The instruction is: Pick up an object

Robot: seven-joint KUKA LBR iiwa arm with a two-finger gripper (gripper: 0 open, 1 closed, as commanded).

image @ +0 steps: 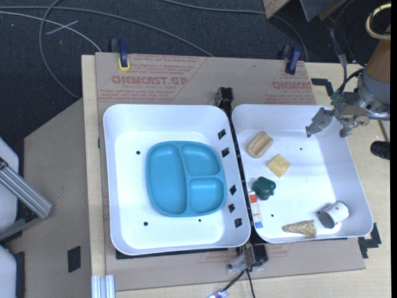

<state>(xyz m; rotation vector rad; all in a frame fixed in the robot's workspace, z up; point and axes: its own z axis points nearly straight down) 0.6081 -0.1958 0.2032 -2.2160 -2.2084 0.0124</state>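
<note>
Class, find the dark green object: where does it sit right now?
The dark green object lies in the right bin, near its left wall, just below the yellow block.

Dark carpet [56, 61] with loose cables [62, 23] surrounds the wooden bench [186, 73].

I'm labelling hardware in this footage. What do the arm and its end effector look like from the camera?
The arm enters at the right edge: a bulky grey body with an orange-tan section above it. The end effector is a small grey metal assembly with thin prongs. Dark cables trail along the arm toward it. No markings are legible.
</note>
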